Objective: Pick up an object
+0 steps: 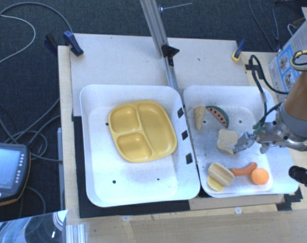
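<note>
1. You're looking at two white bins sitting side by side on the worktop [123, 59]: the left bin [98, 186] and the right bin [244, 97].
2. The left bin is carrying one yellow divided plate [142, 130] with three compartments, lying near the bin's middle and turned a little askew.
3. The right bin is holding six toy food items: a cone-shaped tan piece [199, 117] and a watermelon slice [218, 115] toward the far side, a tan bread-like chunk [227, 141] in the middle, and a hot-dog bun [220, 175], a small sausage [243, 169] and an orange ball [260, 176] along the near edge.
4. The arm is reaching in from the right, with the tool [243, 144] sitting low over the right bin, its tip just beside the bread-like chunk's right edge.
5. Tool state: can't tell from this angle whether it's released or clenched, and nothing is visibly sitting inside it.
6. Closest candidate, the bread-like chunk, is showing up as pale tan, blocky, with a rough, uneven outline; it's resting on the bin floor.
7. Count: two bins, one plate, six food items, one of each kind.
</note>
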Controlling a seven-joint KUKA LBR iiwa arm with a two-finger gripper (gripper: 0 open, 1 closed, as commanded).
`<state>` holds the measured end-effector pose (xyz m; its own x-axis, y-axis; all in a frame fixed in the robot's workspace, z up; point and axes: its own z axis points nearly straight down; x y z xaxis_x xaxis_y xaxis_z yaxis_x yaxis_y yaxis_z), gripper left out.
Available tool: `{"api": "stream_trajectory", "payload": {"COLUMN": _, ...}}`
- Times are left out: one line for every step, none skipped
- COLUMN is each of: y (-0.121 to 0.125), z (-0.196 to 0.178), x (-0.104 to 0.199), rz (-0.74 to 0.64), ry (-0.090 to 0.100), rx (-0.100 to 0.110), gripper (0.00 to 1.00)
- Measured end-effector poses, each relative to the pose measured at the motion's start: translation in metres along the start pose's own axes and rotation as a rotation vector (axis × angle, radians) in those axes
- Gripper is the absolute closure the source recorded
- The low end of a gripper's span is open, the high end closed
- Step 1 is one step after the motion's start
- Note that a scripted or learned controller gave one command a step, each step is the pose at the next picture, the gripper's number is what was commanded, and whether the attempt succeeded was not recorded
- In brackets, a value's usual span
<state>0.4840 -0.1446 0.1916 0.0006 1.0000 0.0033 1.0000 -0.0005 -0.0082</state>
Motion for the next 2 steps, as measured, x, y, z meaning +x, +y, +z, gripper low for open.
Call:
{"api": "stream_trajectory", "payload": {"y": -0.001, "z": 0.043, "x": 0.005, "rz": -0.001, "ry": 0.0, "rx": -0.001, "gripper": 0.0}}
{"api": "stream_trajectory", "payload": {"y": -0.002, "z": 0.096, "x": 0.005, "rz": 0.0, "ry": 0.0, "rx": 0.0, "gripper": 0.0}}
